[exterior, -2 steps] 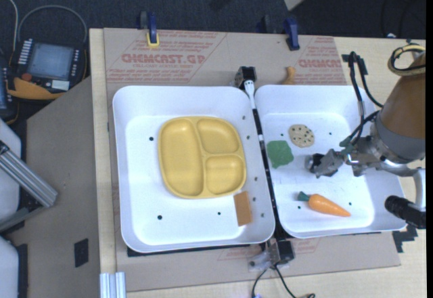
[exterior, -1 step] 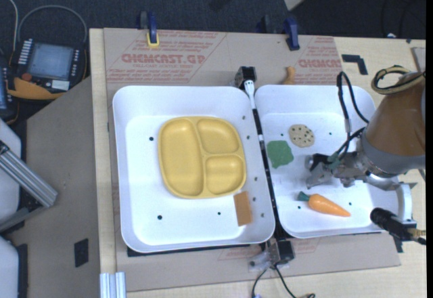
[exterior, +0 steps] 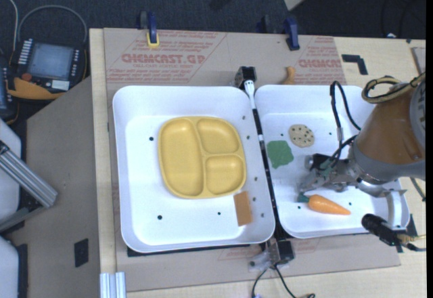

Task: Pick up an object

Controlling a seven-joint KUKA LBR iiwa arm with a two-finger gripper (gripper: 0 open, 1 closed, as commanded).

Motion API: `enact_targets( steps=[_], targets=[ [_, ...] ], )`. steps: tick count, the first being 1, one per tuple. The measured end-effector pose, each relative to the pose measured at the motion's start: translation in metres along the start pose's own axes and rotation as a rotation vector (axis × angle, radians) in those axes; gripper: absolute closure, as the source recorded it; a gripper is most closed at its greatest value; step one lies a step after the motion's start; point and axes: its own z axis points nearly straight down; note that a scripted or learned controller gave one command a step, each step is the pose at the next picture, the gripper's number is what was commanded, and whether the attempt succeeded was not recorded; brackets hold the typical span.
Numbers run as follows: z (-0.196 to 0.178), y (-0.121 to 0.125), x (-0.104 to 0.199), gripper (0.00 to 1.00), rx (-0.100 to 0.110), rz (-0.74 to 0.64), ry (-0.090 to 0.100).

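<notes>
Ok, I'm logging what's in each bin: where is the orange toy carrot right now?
The orange toy carrot lies in the right white bin, near its front edge, just below the gripper and below-right of the flat green piece.

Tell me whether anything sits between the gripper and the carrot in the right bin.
Nothing visible does. The gripper hangs just above and left of the carrot, with bare bin floor between them. The green piece and cookie lie farther back.
</notes>
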Motion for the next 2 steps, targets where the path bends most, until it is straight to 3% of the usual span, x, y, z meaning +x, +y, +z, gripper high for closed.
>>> enact_targets(
  steps=[1,2],
  targets=[
    [-0.012,0.001,0.000,1.00,-0.005,0.000,-0.002],
    [-0.055,0.004,0.001,1.00,-0.009,-0.002,-0.004]
  ],
)
